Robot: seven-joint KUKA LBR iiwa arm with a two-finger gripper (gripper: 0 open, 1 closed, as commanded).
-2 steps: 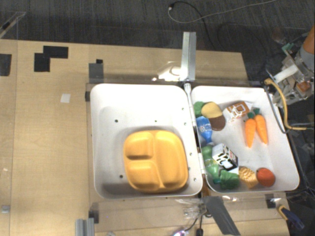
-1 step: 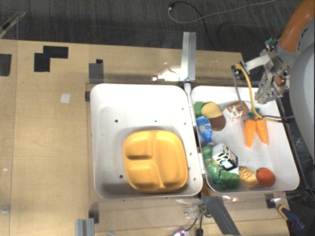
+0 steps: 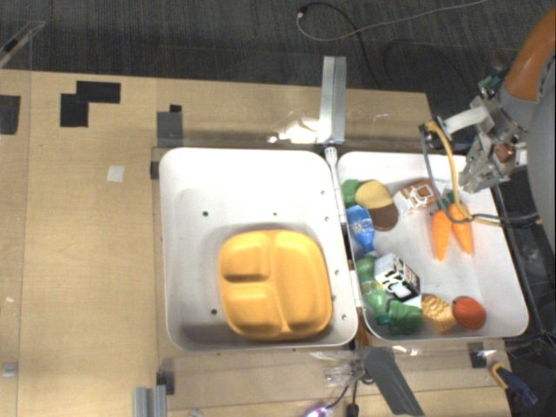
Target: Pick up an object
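Gripper (image 3: 476, 176) hangs above right bin (image 3: 508, 268), near two carrots (image 3: 452, 228); jaws' state unreadable. Risk: carrots lie touching, so a closing pinch may squeeze one out.

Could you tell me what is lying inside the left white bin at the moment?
Inside the left bin lies a yellow compartment tray, toward its near side. Whatever is beneath the tray is covered.

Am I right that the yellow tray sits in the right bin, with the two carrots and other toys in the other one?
Not quite. The camera view shows the yellow tray in the left bin; the two carrots and other toys lie in the right bin.
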